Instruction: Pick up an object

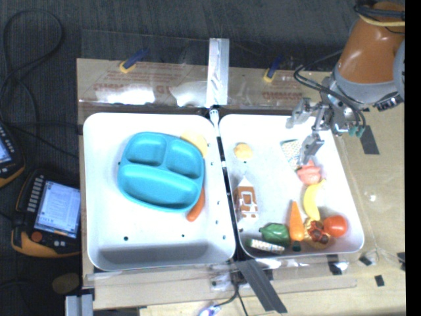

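Over the right shallow white bin [348, 196] we see the grey arm's gripper [312, 145] angled down, fingers' state unclear.

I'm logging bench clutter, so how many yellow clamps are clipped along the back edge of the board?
2. One yellow clamp sits behind the left bin, the other yellow clamp behind the right bin. The arm could hide another further right.

I see the arm [371, 51] cut off at the top right edge. A blue tray [161, 170] hides most of the carrot [197, 207] and a yellow item [195, 141] in the left bin [99, 242].
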You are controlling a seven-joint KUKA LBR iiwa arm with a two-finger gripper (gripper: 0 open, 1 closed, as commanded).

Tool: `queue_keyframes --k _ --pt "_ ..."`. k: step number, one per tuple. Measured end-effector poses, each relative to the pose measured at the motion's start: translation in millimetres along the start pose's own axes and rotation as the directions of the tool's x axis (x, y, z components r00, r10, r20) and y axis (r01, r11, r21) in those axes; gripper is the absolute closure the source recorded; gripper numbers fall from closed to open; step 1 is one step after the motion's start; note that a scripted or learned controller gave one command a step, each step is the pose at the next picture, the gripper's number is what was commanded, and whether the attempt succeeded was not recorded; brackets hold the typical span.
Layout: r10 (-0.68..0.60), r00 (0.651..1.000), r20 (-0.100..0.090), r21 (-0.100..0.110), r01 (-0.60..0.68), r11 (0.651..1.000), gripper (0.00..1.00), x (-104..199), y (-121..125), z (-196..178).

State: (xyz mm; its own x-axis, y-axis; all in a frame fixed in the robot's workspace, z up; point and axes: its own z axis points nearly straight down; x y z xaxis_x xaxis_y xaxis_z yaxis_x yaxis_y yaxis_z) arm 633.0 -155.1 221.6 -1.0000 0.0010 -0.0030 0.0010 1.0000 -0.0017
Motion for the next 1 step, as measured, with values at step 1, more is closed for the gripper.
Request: queue_keyframes --k 1 --pt "-0.091 0.996 -0.001 0.001 0.091 0.996 0.0 -10.7 41.1 4.9"
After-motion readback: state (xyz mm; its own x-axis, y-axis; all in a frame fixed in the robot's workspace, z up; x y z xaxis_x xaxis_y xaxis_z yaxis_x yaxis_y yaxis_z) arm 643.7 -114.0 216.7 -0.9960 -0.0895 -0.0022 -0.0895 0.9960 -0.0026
